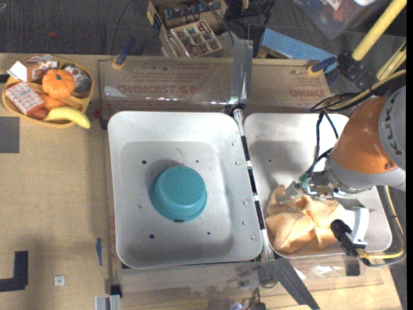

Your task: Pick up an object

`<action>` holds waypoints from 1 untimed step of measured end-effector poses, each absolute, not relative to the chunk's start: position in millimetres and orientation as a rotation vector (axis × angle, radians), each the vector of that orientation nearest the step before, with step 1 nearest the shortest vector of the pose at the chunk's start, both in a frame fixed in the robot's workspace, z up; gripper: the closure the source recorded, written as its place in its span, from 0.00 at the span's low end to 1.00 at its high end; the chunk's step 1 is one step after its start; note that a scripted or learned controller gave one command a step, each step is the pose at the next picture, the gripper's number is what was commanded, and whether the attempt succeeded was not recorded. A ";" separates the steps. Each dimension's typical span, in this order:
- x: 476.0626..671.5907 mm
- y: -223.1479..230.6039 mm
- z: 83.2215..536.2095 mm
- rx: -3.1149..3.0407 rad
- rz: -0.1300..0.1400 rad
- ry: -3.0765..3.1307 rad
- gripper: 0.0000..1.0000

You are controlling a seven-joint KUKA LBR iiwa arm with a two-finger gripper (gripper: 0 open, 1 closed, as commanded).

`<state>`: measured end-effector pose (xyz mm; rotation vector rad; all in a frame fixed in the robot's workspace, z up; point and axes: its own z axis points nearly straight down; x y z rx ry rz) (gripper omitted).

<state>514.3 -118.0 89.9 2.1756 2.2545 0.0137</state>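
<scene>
Across the tabletop (51, 205) sit two white bins: the left bin (122, 173) holds an upturned teal bowl (179, 193), the right bin (271, 134) a crumpled yellow-orange cloth (300, 225). Over that cloth's upper edge hangs the end effector (308, 187); I cannot tell how it is set.

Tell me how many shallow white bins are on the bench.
2. The left shallow white bin holds an upturned teal plastic bowl. The right shallow white bin holds a crumpled pale orange cloth, with the grey arm's gripper over it.
</scene>
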 end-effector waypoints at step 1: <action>514.4 -118.3 89.9 2.176 0.013 2.254 0.00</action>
